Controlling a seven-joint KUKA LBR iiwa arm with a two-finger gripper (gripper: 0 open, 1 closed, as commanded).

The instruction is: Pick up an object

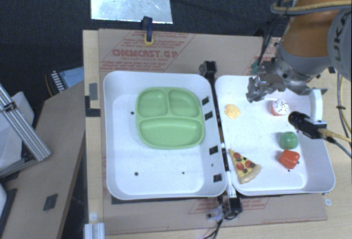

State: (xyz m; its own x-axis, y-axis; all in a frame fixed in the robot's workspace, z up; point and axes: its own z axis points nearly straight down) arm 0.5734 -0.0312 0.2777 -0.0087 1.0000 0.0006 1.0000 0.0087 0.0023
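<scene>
Camera view shows my jaws (256,91) low over the right bin (316,180) — how open, I cannot tell — with the yellow piece (232,111) just beside, apart from them.

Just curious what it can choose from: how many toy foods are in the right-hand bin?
5. A yellow piece near the left wall, a white speckled one by the gripper, a green one, a red one below it, and a pizza slice in front.

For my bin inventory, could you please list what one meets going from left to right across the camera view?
Green divided plate → yellow piece → pizza slice → gripper → white cupcake with red dots
</scene>
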